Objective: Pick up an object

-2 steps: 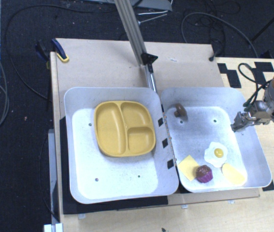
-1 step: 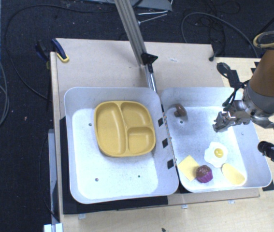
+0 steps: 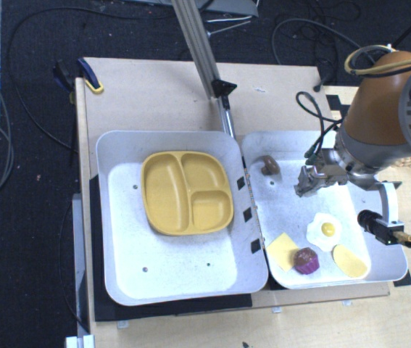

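Observation:
My gripper (image 3: 308, 183) hangs over the middle of the right bin (image 3: 286, 207), above bare floor. Several toy foods lie in that bin. A small brown piece (image 3: 269, 166) rests near the back left, to the gripper's left. A fried egg (image 3: 326, 230) lies in front of the gripper. A yellow cheese wedge (image 3: 283, 251) and a purple piece (image 3: 306, 261) sit at the bin's front, with a yellow slice (image 3: 350, 260) at the front right. Nothing shows between the fingers.
The left bin (image 3: 125, 267) holds a yellow divided plate (image 3: 187, 192). A metal pole (image 3: 199, 42) slants down from the back to the seam between the bins. Cables trail over the dark floor around the bench.

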Motion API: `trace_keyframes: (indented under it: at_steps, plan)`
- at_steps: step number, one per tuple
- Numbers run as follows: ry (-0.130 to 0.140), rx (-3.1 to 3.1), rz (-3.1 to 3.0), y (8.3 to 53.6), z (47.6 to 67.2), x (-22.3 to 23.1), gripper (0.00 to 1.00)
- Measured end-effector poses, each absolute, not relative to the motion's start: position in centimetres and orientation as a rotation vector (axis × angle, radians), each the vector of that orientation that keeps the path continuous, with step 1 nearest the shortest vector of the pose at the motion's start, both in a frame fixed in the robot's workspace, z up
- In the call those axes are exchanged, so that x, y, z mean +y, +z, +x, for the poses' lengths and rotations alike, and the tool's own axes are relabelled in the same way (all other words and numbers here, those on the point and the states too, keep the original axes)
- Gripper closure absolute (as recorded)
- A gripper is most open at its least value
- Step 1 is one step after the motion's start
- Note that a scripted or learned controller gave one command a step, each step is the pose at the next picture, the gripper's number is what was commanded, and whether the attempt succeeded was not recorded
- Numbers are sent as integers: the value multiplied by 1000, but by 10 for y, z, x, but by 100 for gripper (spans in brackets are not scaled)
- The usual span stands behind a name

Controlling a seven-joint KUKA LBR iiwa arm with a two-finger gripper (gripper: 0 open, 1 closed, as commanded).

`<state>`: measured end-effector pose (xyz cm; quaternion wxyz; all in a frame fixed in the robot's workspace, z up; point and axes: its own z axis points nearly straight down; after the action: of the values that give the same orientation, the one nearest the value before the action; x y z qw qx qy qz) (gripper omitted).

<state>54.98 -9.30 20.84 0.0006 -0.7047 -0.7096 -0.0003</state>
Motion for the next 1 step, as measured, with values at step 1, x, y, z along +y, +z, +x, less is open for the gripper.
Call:
trace_keyframes:
  at_steps: [1]
  plan:
    - [-2,-2231,-2211,204,562,-34,100]
